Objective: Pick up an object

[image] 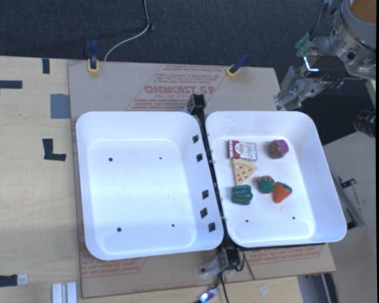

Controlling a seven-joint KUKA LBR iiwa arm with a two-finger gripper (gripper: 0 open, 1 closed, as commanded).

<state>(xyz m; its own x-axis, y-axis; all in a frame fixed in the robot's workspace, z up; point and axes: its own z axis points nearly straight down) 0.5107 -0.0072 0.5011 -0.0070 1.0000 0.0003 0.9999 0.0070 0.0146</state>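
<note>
Objects for the pick lie clustered in the right-hand bin (316, 169), toward its middle and the divider edge, while the left-hand bin (139, 182) sits beside it on the worktop (25, 169). Largest among them is a red-and-white carton (241, 149), nearest the bin's far edge; just below it lies a yellow pizza-slice toy (243, 170), touching or nearly touching it. A green toy pepper (242, 195) sits below that, near the divider, with a smaller teal-and-red piece (266, 184) and an orange-red strawberry-like toy (282, 192) just beside each other. A small purple ball-like item (278, 148) rests apart toward the far right. The gripper (297, 93) hangs off the bin's far right corner, above the cardboard, holding nothing; whether its jaws are spread or closed I cannot tell. Crowding is the likely trouble: descending on the carton or the paired small toys could nudge a neighbour or trap two pieces, and rounded toys may squirt free.
</note>
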